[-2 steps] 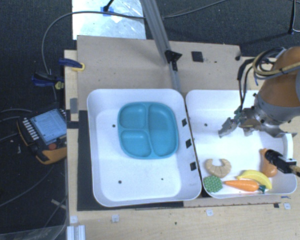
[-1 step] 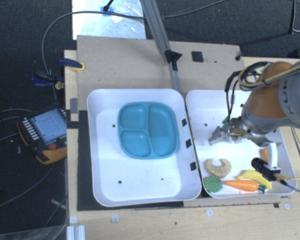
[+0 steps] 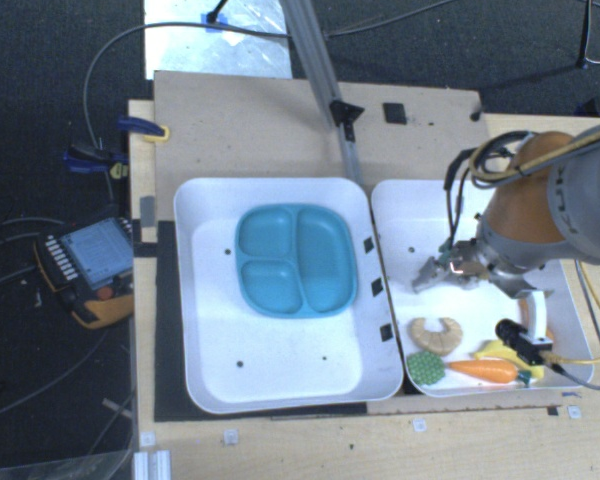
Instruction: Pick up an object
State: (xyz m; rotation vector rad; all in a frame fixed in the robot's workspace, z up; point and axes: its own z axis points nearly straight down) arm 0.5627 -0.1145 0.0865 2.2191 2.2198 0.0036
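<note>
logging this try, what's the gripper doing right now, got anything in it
Gripper: over the right bin, nothing visible between its fingers; open or shut cannot be told.

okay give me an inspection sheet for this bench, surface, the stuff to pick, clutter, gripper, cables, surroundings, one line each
Surface: tan bench board bearing two white bins side by side, left bin and right bin.
Job's things: in the right bin's near end, a tan croissant-shaped piece, a green bumpy piece, an orange carrot and a yellow piece.
Clutter: blue divided plate in the left bin.
Gripper: gripper low over the right bin, above the croissant piece, nothing between its fingers.
Cables: black cables loop over the arm's wrist; grey cable on the floor.
Surroundings: dark carpet, blue-screened handheld unit at left, clamps on the board's edge.
</note>
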